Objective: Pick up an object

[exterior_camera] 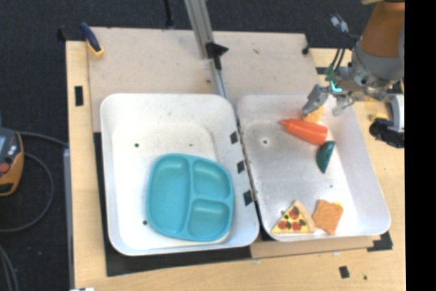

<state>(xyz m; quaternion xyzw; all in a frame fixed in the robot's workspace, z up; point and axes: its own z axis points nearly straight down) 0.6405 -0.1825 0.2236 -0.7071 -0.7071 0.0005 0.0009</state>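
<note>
In the right bin (361, 167) an orange carrot (304, 131) lies near the far edge. A small yellow piece (315, 118) peeks out just behind it. A dark green piece (325, 156) lies just to the carrot's right and nearer the front. A pizza slice toy (294, 219) and an orange toast-like piece (328, 216) rest at the front edge. My gripper (327, 103) hangs over the bin's far right corner, just behind the carrot, open, with its two fingers spread and nothing between them.
The left bin (129, 119) holds a blue divided plate (191, 196) toward its front. A metal post (197, 7) rises from the bench behind the bins. A small blue and yellow tool (92, 39) lies at the bench's far left corner.
</note>
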